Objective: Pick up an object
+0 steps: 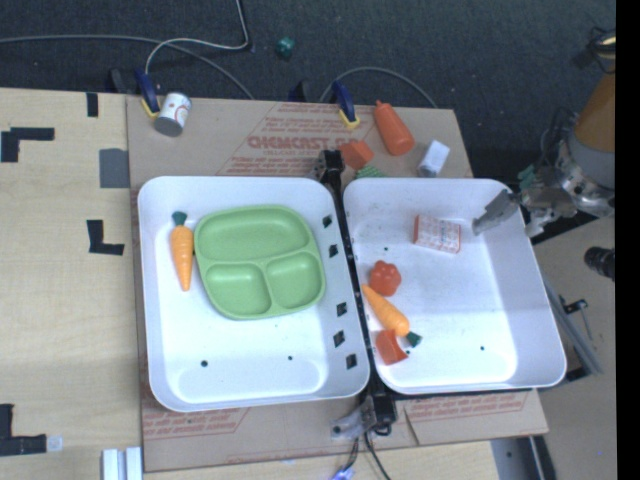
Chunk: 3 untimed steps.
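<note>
The right bin point(520, 298) holds a pink and white wafer packet point(437, 234), a small red pepper point(385, 278), an orange carrot point(387, 313) and a red piece point(390, 347) near its left wall. My gripper point(493, 213) hangs over the bin's upper right rim, a short way right of the wafer packet, with nothing seen in it. The left bin point(160, 298) holds a green divided plate point(262, 260) and a second carrot point(181, 253) to the plate's left.
Behind the bins on the cardboard lie an orange bottle point(393, 128), a small orange piece point(357, 154), a white cube point(434, 158) and a small can point(173, 113). Two blue clamps point(345, 106) and cables sit at the back edge.
</note>
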Tool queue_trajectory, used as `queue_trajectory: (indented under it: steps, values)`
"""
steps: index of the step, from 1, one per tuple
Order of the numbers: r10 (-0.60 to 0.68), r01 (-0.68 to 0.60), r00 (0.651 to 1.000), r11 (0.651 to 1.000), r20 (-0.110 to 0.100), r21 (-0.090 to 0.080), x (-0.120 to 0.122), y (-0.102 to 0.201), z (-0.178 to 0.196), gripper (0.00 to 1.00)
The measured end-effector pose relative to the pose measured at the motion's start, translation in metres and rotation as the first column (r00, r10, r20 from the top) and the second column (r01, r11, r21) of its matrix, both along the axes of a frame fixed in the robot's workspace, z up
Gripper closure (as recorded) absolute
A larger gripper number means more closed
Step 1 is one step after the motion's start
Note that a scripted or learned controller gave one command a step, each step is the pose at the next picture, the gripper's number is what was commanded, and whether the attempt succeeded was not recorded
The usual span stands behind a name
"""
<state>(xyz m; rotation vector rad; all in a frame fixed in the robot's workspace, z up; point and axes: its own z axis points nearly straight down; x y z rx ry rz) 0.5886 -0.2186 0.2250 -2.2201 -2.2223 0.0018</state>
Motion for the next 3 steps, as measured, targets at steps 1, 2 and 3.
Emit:
queue_trajectory:
  steps: [1, 2, 3]
  values:
    - [0.002, -0.002, 1.000, 1.000, 0.000, 0.000, 0.062, 0.034, -0.051, 0.00]
    - [0.002, -0.002, 1.000, 1.000, 0.002, 0.001, 0.036, 0.119, -0.139, 0.00]
    - [0.001, -0.001, 1.000, 1.000, 0.004, -0.001, 0.081, 0.095, -0.139, 0.00]
